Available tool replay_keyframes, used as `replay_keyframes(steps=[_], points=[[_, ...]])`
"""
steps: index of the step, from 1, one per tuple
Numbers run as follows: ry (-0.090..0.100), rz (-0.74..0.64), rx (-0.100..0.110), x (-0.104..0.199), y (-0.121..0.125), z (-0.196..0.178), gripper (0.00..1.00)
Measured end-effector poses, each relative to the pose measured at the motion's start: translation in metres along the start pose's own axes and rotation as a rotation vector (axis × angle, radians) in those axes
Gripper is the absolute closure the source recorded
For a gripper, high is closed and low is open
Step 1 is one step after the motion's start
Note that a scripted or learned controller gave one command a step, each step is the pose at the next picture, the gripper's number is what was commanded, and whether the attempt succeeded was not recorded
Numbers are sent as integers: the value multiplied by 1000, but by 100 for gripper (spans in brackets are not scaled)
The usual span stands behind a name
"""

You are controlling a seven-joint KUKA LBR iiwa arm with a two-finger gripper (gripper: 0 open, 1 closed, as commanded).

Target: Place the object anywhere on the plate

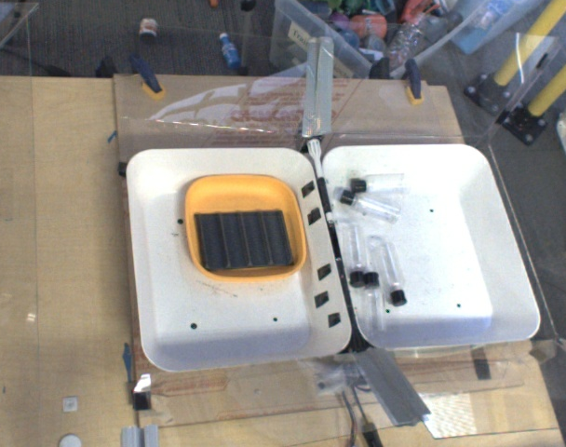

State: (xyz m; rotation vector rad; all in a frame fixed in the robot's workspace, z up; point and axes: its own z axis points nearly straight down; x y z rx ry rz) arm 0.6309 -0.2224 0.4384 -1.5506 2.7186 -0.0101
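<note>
Several vials (376,203) are lying in the right bin (469,250), none sitting on the plate (246,191) at centre left; gripper state I cannot tell

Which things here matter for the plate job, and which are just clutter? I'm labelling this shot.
Job:
- orange plate with dark ribbed insert, left bin
- clear black-capped tubes, right bin

Lying about:
- tub of coloured toys
- blue-capped bottle on the floor
- yellow poles
</note>
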Motion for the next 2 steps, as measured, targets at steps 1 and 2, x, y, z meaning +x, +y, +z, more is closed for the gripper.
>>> replay_keyframes(steps=[1, 2], points=[[-8, 5, 11, 0, -1, -14, 100], [-15, 9, 23, -2, -2, -27, 100]])
